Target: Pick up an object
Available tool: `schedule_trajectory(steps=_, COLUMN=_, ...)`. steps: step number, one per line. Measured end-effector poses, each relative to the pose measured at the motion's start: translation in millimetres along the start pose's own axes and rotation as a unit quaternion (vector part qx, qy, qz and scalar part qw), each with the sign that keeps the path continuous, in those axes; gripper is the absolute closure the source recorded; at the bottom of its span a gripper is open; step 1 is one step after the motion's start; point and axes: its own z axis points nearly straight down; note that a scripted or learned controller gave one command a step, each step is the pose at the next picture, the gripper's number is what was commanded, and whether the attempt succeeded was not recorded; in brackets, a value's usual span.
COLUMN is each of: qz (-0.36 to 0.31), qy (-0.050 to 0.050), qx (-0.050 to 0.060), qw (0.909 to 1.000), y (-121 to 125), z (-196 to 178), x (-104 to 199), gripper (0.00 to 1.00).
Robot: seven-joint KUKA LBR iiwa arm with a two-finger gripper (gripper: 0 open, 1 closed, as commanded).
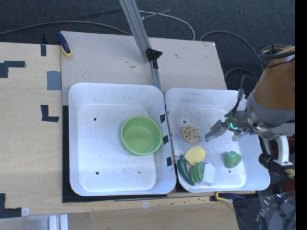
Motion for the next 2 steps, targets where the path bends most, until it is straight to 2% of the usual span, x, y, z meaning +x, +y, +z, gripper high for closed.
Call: schedule_trajectory(steps=2, qz=0.0, qy=0.001, qx=0.004, qw=1.0, y=-4, z=129, x=3, gripper=0.0)
